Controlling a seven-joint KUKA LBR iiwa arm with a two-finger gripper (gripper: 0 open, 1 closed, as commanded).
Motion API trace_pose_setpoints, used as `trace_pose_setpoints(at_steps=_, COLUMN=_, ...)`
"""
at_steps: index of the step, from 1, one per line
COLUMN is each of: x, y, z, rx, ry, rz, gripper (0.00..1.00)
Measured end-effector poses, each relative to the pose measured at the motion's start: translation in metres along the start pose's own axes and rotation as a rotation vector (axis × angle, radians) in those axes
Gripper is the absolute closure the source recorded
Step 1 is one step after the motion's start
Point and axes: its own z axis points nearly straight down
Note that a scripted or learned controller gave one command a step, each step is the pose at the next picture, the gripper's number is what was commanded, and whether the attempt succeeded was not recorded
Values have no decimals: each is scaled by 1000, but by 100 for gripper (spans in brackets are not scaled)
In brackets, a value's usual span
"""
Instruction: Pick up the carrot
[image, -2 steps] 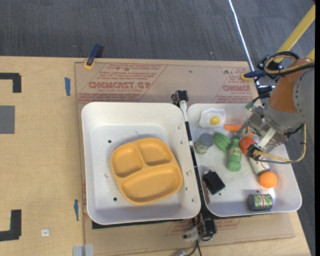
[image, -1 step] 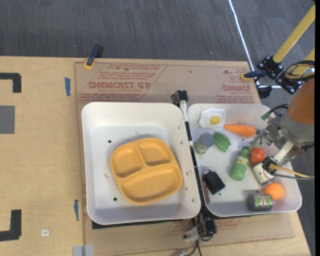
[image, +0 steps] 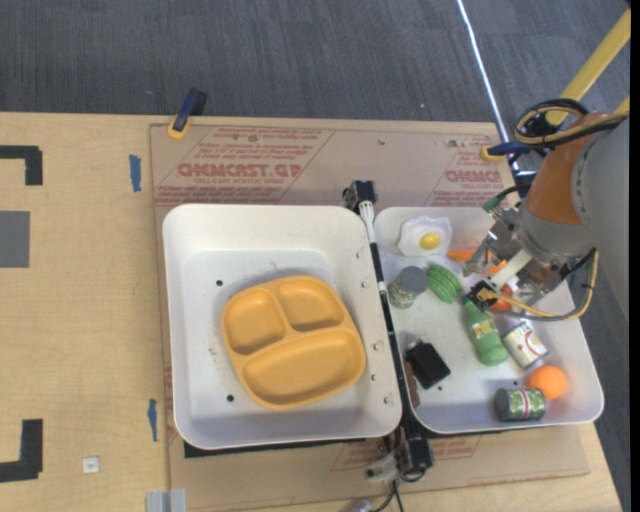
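I am seeing the gripper (image: 497, 272) hanging low over the right bin (image: 585, 395), and I cannot tell how it is set. The carrot (image: 460, 254) is lying just beside it, between the fried egg (image: 424, 238) and the green bottle (image: 485, 335).

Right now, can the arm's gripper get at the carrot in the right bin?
Probably yes. The gripper hangs low over the right bin, right beside the carrot, whose orange end pokes out at its left. The arm itself hides the rest, and the green pickle lies close, so a clean grasp isn't certain.
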Motion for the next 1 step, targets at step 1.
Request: trace_pose_setpoints(at_steps=1, x=-16, y=19, z=16, rx=0, ry=0, rz=201, gripper=0)
